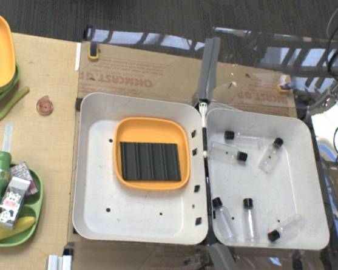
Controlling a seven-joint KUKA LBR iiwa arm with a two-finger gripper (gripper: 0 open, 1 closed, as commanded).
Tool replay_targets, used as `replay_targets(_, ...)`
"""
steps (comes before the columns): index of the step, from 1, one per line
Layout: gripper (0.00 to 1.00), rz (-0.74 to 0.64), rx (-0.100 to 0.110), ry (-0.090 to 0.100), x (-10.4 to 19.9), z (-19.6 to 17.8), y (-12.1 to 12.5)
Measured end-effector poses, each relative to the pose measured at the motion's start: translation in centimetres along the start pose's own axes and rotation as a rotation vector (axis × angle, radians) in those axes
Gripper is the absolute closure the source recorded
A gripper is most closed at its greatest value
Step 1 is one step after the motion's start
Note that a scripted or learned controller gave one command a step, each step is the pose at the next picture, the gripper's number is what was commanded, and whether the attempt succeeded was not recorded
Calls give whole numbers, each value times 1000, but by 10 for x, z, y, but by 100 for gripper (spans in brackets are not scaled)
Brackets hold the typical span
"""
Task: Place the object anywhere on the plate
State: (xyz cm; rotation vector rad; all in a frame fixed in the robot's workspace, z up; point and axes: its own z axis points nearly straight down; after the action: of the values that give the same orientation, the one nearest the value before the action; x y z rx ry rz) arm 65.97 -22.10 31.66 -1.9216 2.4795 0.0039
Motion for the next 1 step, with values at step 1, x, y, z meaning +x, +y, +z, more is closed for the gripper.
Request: replay_targets(1, 0, -276, 0, 0, 0, -6, 0)
